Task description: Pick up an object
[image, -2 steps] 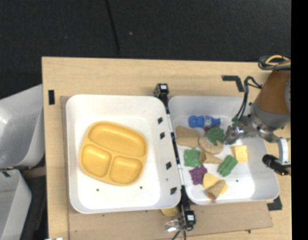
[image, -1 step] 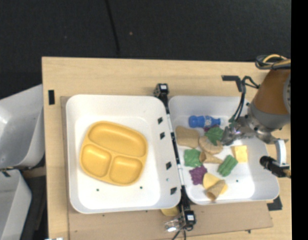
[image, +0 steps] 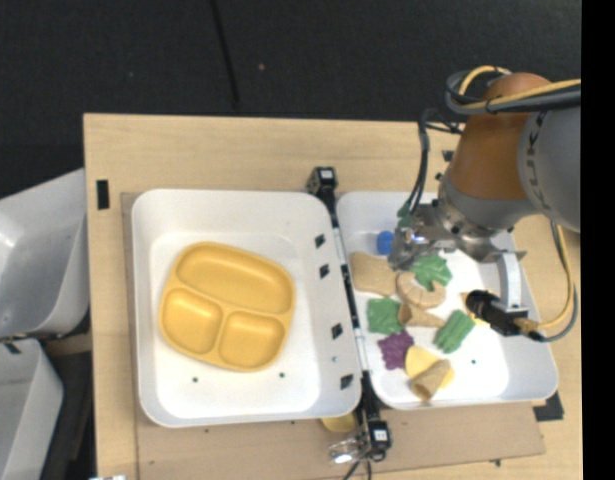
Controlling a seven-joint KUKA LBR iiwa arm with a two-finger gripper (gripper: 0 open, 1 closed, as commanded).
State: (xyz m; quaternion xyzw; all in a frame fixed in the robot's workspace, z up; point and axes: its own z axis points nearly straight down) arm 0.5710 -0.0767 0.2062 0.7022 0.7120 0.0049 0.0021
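Note:
My gripper [image: 415, 244] hangs low over the back of the right bin [image: 527, 373], among a pile of toy foods. Just left of it lies a small blue piece [image: 385, 241]. A green leafy piece [image: 431, 270] sits right under it, touching or nearly so. A tan slab [image: 369, 271] and a tan ring [image: 419, 294] lie close in front. Further forward are a green chunk [image: 384, 315], a green pod [image: 453, 330], purple grapes [image: 395, 348], a yellow wedge [image: 419, 360] and a tan piece [image: 434, 379]. The wrist hides what lies between the gripper's tips.
A yellow divided plate [image: 227, 305] lies in the left bin [image: 152, 388]. The wall between the bins [image: 345, 298] runs just left of the toy pile. The arm's orange band [image: 492, 158] looms over the right bin's back corner.

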